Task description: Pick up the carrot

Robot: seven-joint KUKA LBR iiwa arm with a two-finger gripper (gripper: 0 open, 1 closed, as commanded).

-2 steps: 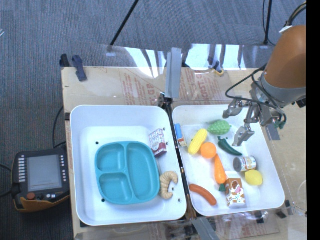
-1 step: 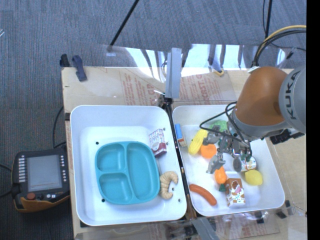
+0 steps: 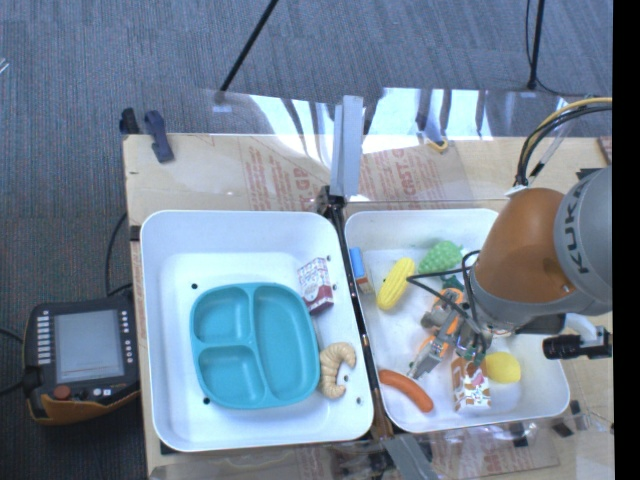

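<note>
The jaws [image 3: 432, 353] hang low in the right bin [image 3: 525, 408], their opening too cluttered to judge, probably poised above the carrot [image 3: 407, 390] for a downward grasp.

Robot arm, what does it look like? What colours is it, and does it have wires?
The arm is grey, with a big rounded orange band above the wrist and dark letters on the grey part. Black and yellow cables loop beside it. Its end effector is small and dark, with thin wires and orange bits around it.
</note>
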